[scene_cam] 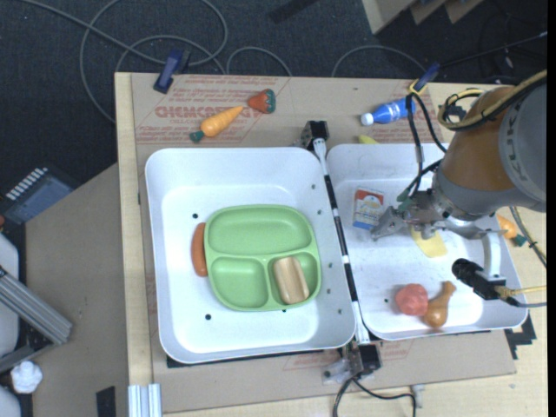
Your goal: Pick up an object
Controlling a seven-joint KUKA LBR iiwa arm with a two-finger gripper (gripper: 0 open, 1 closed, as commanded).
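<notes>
Our pincer (388, 224) sits low in the right white bin (382, 315), its fingers too blurred to tell whether they are apart or closed, just beside a small white carton with red and blue print (367, 207), our likeliest target. A pale yellow block (431, 245) lies under the wrist; a pink ball (412, 299) and tan drumstick (439, 304) lie nearer the front, out of our way.

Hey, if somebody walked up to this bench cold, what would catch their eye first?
Probably the green divided plate in the left bin, with a bread roll in its lower right compartment. Next, the arm's orange band over the right bin, where a pink ball touches a toy drumstick.
</notes>
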